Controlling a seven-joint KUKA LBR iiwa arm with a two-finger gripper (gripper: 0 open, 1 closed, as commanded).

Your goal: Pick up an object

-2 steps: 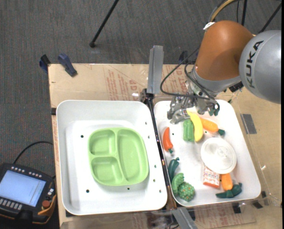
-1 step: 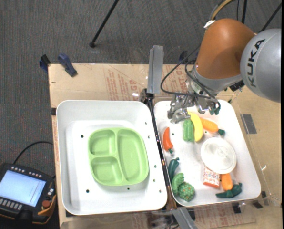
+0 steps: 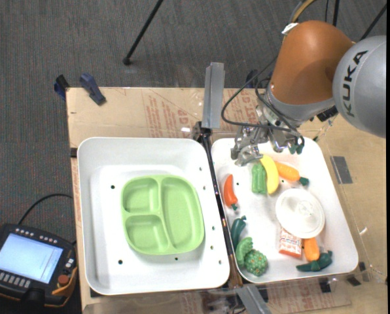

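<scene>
My gripper [image 3: 247, 152] hangs over the back left part of the right bin [image 3: 336, 195], under the orange wrist band. It looks open, with nothing between its fingers. Just in front of it lie a green cucumber [image 3: 258, 179], a yellow banana [image 3: 271, 174] and an orange carrot [image 3: 288, 171], close together. An orange-red pepper [image 3: 230, 191] lies by the bin's left wall. Further forward are a white round lid [image 3: 300, 212], a dark green pepper [image 3: 238, 227], a broccoli piece [image 3: 251, 258], an orange packet [image 3: 289, 244] and a second carrot [image 3: 313, 252].
The left bin [image 3: 93, 175] holds a light green divided plate [image 3: 162, 214]. A grey post [image 3: 213, 103] stands behind the seam between the bins. A teach pendant [image 3: 28, 260] lies on the floor at the lower left.
</scene>
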